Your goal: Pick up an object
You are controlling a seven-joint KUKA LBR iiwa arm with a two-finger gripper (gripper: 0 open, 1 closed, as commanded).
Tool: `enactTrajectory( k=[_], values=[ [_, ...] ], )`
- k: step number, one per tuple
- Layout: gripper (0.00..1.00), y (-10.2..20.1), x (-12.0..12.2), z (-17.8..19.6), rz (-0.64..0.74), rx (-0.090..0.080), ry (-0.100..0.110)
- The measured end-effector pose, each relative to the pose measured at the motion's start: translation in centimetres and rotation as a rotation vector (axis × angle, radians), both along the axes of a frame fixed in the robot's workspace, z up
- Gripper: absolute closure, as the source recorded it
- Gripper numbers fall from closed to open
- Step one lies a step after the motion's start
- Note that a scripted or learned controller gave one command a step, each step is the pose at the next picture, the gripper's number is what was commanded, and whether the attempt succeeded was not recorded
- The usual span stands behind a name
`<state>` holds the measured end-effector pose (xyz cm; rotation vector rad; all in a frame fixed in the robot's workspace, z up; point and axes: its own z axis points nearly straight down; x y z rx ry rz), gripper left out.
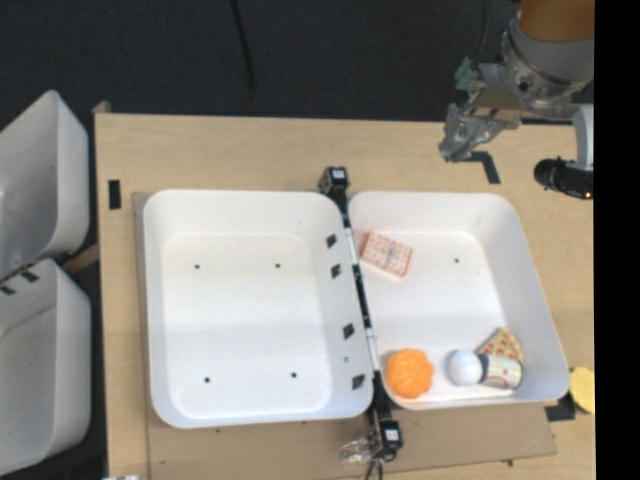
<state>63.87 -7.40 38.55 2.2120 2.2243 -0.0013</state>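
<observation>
While the pincer (468, 140) hangs above the desk (250, 153) beyond the right bin (530, 258), grip state unclear, an orange ball (409, 372), white ball (464, 367) and cup (500, 370) crowd its near edge; a patterned packet (385, 254) lies apart.

Arm (545, 38): grey metal body w/ a wide orange band at the top, then a round silver-grey wrist ring. Thin cable runs on its left side, w/ a small green part. Gripper (466, 138): grey, two short fingers, approx. dull metal look.
</observation>
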Motion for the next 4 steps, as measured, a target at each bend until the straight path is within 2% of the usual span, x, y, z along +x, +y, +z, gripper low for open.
enactTrajectory(
  k=[1, 2, 4],
  values=[
    [1.00, 3.3, -2.2, 6.8, -0.002, 0.003, -0.002],
    [1.00, 12.1, -3.1, 12.1, -0.002, 0.003, -0.001],
    [1.00, 21.5, -4.4, 16.7, -0.003, 0.004, -0.001]
  ],
)
